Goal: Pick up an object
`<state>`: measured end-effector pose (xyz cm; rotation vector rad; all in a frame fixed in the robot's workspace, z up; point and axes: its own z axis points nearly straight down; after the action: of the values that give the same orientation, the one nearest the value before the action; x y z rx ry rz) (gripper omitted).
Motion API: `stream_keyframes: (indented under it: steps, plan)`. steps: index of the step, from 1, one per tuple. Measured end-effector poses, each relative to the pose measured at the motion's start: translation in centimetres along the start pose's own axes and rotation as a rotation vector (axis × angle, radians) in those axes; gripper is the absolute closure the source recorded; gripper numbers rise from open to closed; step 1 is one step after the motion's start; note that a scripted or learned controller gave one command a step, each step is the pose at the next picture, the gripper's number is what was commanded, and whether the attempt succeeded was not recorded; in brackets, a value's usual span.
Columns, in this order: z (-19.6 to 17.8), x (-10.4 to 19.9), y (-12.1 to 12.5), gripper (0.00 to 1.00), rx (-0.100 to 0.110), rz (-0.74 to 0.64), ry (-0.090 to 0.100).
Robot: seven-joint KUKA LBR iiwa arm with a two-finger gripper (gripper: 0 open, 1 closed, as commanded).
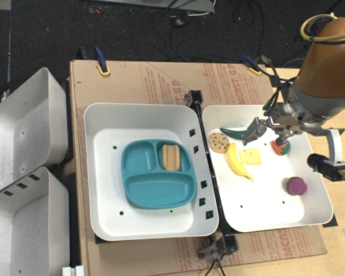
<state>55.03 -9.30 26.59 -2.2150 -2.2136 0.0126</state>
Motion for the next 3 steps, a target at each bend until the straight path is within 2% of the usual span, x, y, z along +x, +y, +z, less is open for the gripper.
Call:
stream_keyframes:
  steps: [1, 2, 3]
  plan:
    - [-0.6, 0.0, 0.2, 0.00, -0.012, -0.002, -0.001]
    - [4.9, -0.5, -0.6, 0.00, -0.010, 0.001, -0.001]
    - [11.3, -0.2, -0.2, 0.00, -0.007, 0.001, 0.000]
